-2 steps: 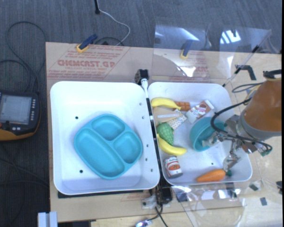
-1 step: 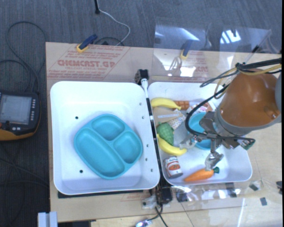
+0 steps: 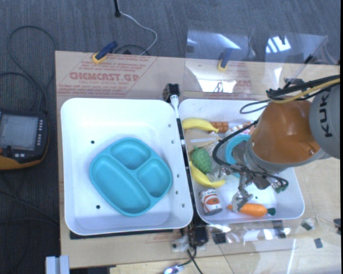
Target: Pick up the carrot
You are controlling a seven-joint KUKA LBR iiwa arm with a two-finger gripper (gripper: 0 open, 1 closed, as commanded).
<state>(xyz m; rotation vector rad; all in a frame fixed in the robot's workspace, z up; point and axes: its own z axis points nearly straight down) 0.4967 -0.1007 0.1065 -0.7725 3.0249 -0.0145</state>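
Glossy white plastic bins (image 3: 74,153), a smooth matt blue plastic plate (image 3: 130,176), a shiny orange carrot (image 3: 253,210), brown cardboard (image 3: 103,76).

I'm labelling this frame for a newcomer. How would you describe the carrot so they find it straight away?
Look in the right bin, the one the arm reaches into, along its near edge. The carrot lies flat there, just below the gripper and right of a small can. It is the only orange, tapered thing with a green tip.
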